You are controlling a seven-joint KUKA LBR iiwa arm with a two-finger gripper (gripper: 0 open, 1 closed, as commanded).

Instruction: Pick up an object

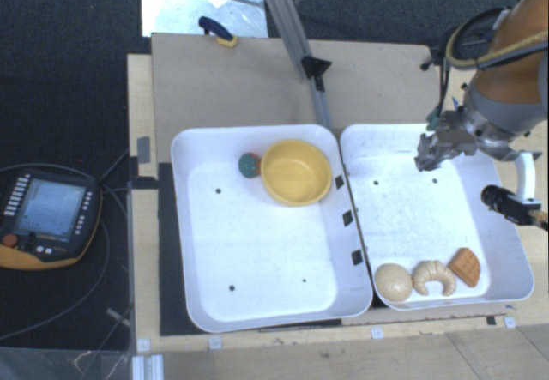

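My gripper [426, 160] hangs over the far part of the right bin [403, 198], with nothing seen between its fingers. Along that bin's near edge lie a round bun [394, 281], a croissant [435, 276] and an orange waffle-like piece [466, 266], all well below the gripper. In the left bin [249, 258] a yellow bowl [296, 171] sits at the far right corner, with a small green and red ball [249, 165] touching its left side.
A metal pole [292, 27] slants across the board behind the bins. A teach pendant [47, 215] lies on the floor at the left. A blue and yellow clamp [216, 30] rests at the board's far edge.
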